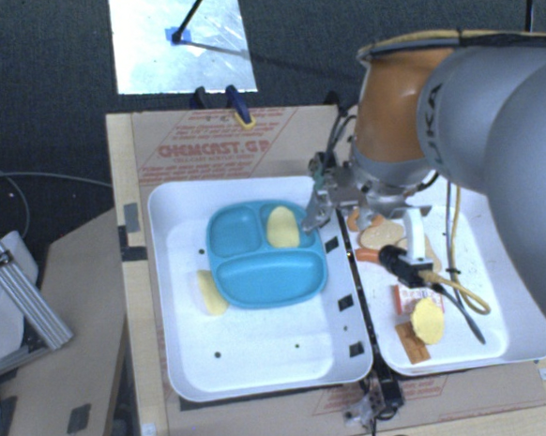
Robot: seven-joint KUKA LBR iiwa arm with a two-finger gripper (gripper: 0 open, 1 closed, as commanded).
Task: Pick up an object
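A pale yellow, egg-shaped piece [282, 228] sits in the blue tray's [259, 279] upper right compartment. Gripper [315, 209] hovers beside it; grip state cannot be told.

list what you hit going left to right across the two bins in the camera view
yellow piece on the left bin floor → blue divided plate → yellow item in the plate's upper right compartment → end effector → yellow round piece in the right bin
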